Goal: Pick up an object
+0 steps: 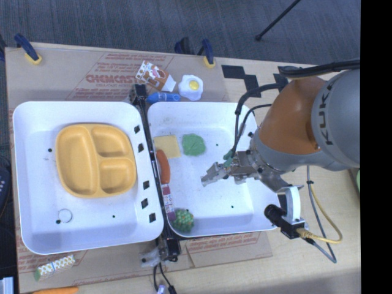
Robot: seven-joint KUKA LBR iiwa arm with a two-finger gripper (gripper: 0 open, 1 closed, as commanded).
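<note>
In the right bin (pixel 245 216) lie a yellow cheese slice (pixel 166 146), a green leafy piece (pixel 193 144), a red-orange sausage (pixel 163 166) along the left wall, and a green knobbly ball (pixel 182 219) in the near-left corner. My gripper (pixel 213 174) hangs over the bin's middle, pointing left, just below and right of the green leafy piece. It sits apart from every object. Nothing shows in its grasp.
The left bin (pixel 30 225) holds a yellow divided plate (pixel 95 159). Behind the bins lie a snack packet (pixel 150 73), a toy fried egg (pixel 192 86) and a blue item (pixel 163 97). A wrapped candy strip (pixel 55 266) lies by the near-left edge. Black clips line the divider.
</note>
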